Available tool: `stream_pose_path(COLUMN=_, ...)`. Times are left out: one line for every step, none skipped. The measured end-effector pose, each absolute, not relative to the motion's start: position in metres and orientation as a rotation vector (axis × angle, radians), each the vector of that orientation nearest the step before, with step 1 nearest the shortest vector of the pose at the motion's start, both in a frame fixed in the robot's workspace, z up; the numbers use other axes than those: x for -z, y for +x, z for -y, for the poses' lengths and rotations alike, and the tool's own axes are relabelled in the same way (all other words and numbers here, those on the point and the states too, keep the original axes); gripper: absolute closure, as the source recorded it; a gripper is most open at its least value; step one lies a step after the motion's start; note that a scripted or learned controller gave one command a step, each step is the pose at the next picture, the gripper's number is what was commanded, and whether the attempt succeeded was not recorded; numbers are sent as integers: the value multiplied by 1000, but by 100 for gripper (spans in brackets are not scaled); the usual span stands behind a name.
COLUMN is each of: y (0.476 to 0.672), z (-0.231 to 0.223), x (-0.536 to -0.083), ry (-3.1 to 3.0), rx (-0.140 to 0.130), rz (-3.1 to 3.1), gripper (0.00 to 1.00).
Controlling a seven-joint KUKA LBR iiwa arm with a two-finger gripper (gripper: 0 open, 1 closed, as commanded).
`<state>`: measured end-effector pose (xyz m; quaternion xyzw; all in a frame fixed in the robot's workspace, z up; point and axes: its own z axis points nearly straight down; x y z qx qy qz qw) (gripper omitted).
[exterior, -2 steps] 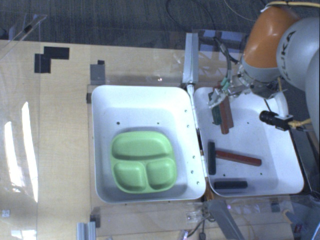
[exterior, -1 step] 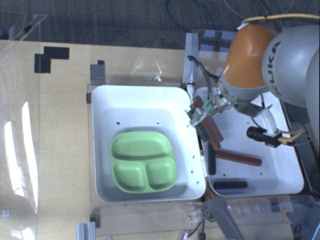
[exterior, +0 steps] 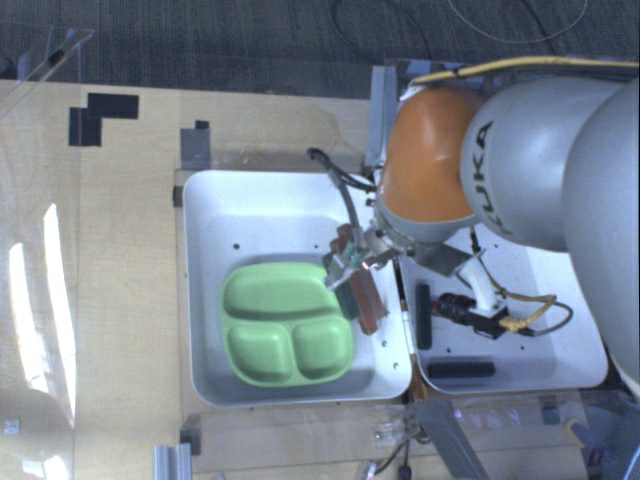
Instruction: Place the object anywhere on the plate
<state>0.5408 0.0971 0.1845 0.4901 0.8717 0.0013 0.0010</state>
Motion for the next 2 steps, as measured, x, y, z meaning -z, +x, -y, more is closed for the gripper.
stream_pose_path(y=517, z=-149, x=-180, ry=1400, rx=-4, rz=-2811, gripper=100)
stream_pose_path(y=518, z=-148, x=-181, ry=1400, rx=-5, rz=-2809, gripper=0)
